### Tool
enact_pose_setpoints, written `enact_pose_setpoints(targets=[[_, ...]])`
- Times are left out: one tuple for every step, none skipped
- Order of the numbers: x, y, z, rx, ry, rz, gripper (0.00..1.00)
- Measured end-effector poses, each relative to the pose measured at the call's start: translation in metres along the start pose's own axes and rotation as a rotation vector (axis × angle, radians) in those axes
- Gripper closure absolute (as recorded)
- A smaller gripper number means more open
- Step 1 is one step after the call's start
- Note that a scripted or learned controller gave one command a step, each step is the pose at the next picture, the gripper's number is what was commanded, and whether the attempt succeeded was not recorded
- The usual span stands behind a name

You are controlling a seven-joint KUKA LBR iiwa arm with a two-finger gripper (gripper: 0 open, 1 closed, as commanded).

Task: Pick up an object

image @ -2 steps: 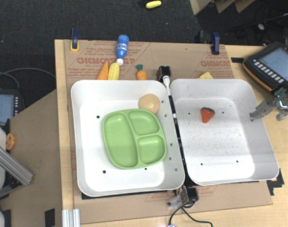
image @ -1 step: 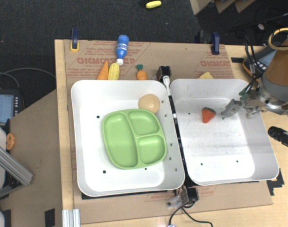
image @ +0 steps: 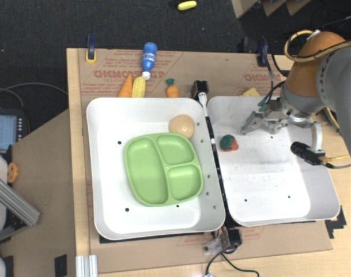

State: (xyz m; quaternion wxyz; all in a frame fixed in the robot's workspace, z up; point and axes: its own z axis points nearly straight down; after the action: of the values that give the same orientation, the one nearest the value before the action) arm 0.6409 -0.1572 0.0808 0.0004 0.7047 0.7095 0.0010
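Right now, the likeliest thing to pick is a small toy (image: pixel 228 143), green with a red patch, perhaps a play strawberry or similar; it is too small to name for certain. It lies in the right bin (image: pixel 279 201), close to that bin's left wall and in its far half. It sits alone, with bare white floor on all sides except the wall side.

Judging by its look, it is light, rounded and hard plastic or rubber, so it may roll or squirt out under a pinch. A grip across its widest middle, from straight above, seems safest; the near wall leaves little room for a finger on the left.

Further right in the same bin, the gripper (image: pixel 264 122) hovers low over the far part of the floor, near the toy but apart from it. Its fingers look spread, with nothing between them. The grey arm with its orange band (image: pixel 313 68) rises behind it, past the bin's right far corner.

Left of the right bin stands the left bin (image: pixel 103 154). It holds a green divided plate (image: pixel 162 167) and a beige ball (image: pixel 181 125) touching the plate's far edge.
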Motion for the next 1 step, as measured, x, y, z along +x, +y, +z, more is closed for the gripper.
enact_pose_setpoints(targets=[[-0.0039, -0.0018, -0.0042, 0.0, -0.002, 0.005, 0.0]])
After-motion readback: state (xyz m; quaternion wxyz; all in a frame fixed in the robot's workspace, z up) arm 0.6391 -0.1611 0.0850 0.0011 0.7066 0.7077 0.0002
